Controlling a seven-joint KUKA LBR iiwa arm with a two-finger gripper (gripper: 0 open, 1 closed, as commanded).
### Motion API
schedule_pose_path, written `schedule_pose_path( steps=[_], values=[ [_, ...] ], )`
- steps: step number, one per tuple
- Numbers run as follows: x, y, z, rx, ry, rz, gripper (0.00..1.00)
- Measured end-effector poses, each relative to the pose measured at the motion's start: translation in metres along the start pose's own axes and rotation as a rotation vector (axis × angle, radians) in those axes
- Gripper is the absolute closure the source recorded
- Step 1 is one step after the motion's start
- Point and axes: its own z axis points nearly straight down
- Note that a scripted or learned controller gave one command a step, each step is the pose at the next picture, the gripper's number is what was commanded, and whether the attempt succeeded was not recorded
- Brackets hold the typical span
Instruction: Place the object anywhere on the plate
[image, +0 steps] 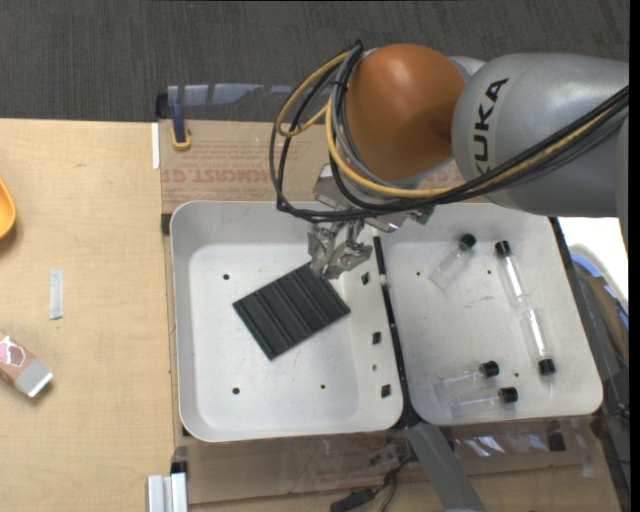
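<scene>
— Where's the arm (500, 110) right now?

— Reaching in from the right, its orange band bulging over the back of the bins. The pincer (335, 258) hangs low over the left bin (200, 400), near that bin's right wall.

— Is it carrying anything?

— I can't see anything between the tips, and I cannot tell whether the pincer is spread or pressed together; it's a tangle of metal from here.

— And the object?

— The dark ribbed plate (291, 311) lies flat in the left bin, turned at a slant, its upper right corner just under the pincer's tips. Whether they touch, I can't say.

— What's in the other bin?

— The right bin (570, 400) has several clear tubes with black caps: one long tube (524, 308) running down its right half, a short tube (450, 260) near the top left, and a couple of tubes (478, 382) lying by the front edge.

— Anything on the bench (90, 200) itself?

— A small grey strip (56, 295) and a wrapped bar (22, 366) out on the left, well apart from the bins.
</scene>
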Motion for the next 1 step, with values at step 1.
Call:
schedule_pose_path(
  steps=[1],
  values=[
    [-0.0015,0.0324,-0.0075,-0.002,0.000,-0.232,1.00]
  ],
)
